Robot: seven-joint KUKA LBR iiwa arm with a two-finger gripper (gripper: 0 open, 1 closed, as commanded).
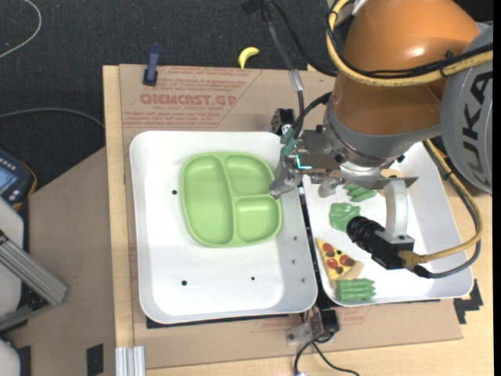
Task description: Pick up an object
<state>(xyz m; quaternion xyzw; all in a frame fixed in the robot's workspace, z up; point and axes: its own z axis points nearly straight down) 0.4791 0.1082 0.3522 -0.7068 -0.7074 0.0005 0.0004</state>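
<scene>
Over the right bin point(450, 210) the arm is positioned low, its hand point(368, 190) set among green toy pieces point(343, 214), presumably for a grasp. A pizza slice point(338, 262) lies nearby. Whether anything is pinched cannot be told. A green divided plate point(231, 198) occupies the left bin point(156, 265).
</scene>
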